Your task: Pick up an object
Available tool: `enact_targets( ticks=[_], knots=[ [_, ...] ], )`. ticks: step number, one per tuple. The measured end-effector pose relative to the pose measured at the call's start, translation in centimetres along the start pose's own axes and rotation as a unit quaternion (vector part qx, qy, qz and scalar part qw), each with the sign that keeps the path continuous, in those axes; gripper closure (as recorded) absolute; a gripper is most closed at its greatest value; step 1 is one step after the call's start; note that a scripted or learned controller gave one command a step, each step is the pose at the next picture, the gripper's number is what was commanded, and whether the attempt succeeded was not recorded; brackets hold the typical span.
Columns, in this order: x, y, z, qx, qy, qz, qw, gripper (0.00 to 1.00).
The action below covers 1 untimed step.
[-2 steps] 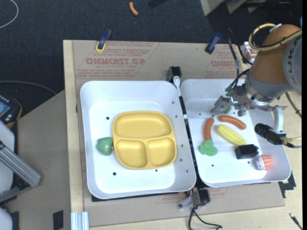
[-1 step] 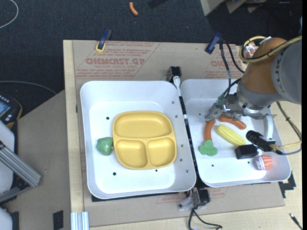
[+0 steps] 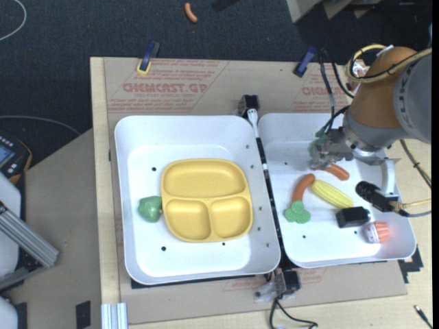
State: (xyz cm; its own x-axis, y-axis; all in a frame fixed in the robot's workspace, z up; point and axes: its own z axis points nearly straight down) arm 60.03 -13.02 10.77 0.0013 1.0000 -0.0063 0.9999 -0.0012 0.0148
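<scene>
Hovering over the right bin (image 3: 288, 132) near its far edge, the gripper (image 3: 321, 157) hangs beside a small orange sausage (image 3: 336, 172); finger state unclear.

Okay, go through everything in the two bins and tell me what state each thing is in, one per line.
Yellow three-compartment plastic tray: flat in the left bin, nothing in its compartments.
Green round toy: lying against the tray's left edge.
Orange carrot with green top: lying in the right bin.
Yellow corn cob: lying beside the carrot.
Small orange sausage: lying by the gripper.
</scene>
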Motion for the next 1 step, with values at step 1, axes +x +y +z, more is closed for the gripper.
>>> enact_targets(
  ticks=[1],
  knots=[
    [-0.53, 0.93, -5.95, 0.004, 0.002, -0.001, 1.0, 1.0]
  ],
)
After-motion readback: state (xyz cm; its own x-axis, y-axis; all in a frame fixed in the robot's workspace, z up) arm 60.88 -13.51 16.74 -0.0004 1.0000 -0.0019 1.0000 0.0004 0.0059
